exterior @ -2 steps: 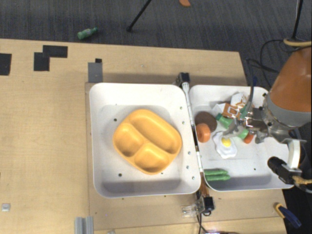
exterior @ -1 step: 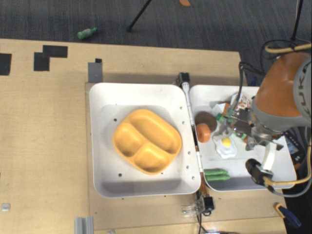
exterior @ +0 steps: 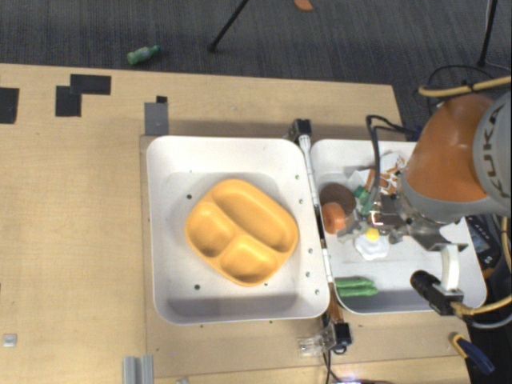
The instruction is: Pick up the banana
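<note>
reaching my arm [exterior: 460,154] over the right bin [exterior: 472,282], claw [exterior: 370,224] low beside a brown ball [exterior: 336,216], can't tell its grip, yellow divided tray [exterior: 242,230] in left bin [exterior: 172,214]

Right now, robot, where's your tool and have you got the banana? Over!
Tool low in right bin. Something pale yellow under it, maybe banana; grab unconfirmed. Brown thing and green thing close by.

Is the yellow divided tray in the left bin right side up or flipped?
Right side up: the yellow tray shows its three hollow compartments facing the camera.
</note>
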Tool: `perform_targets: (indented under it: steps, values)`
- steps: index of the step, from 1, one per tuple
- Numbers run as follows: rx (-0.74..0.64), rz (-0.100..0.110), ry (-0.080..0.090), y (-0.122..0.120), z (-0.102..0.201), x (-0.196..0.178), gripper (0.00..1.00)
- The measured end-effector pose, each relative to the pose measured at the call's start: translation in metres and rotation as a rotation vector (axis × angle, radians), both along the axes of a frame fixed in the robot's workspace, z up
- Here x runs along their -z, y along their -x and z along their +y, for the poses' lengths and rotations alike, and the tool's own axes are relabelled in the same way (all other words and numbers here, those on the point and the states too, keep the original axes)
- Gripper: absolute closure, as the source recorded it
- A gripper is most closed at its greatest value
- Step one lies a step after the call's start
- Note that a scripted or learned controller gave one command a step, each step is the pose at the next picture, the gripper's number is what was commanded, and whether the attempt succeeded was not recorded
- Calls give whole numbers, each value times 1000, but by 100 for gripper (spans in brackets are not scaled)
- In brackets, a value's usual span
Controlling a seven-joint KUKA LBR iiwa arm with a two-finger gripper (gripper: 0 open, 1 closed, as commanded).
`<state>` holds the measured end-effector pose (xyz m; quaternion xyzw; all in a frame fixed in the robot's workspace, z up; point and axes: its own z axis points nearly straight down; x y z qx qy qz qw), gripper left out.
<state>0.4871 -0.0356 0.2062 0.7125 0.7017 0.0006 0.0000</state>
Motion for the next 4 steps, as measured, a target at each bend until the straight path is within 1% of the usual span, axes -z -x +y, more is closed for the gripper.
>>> perform_targets:
  steps: [1,2,3,4]
  values:
    - [2,0,1,-34,-47,82,0]
    - [55,0,1,-55,-90,107,0]
    - [252,2,-1,-20,-47,116,0]
    - [488,0,-1,-28,12,22,0]
